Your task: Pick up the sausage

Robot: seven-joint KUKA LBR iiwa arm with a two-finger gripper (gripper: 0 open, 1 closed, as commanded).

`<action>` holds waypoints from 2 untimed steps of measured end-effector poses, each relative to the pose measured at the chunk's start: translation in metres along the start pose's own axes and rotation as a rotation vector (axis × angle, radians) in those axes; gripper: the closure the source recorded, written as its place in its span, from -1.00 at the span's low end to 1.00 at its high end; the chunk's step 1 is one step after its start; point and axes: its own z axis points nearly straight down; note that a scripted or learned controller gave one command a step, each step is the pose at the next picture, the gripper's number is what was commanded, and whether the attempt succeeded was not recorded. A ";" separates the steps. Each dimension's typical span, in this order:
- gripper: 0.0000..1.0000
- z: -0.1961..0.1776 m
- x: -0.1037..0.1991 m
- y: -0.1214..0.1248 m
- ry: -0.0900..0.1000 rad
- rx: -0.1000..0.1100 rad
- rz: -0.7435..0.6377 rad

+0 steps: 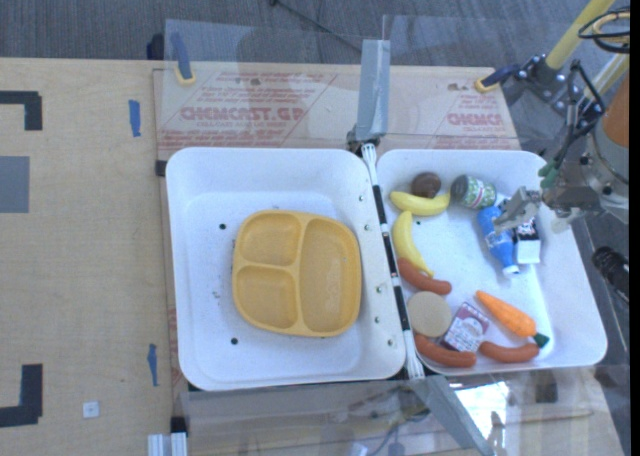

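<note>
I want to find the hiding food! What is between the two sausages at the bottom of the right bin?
In the camera view, a small red packet lies between the sausage and the other sausage, overlapping the first one.

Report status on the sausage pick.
End effector over right bin, above blue bottle. Sausage lies by bin's left wall, untouched. Banana touching it; another sausage near carrot.
</note>
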 end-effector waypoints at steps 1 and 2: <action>-1.00 0.078 0.103 -0.049 0.000 0.000 -0.170; -1.00 0.078 0.065 -0.048 -0.001 -0.002 -0.165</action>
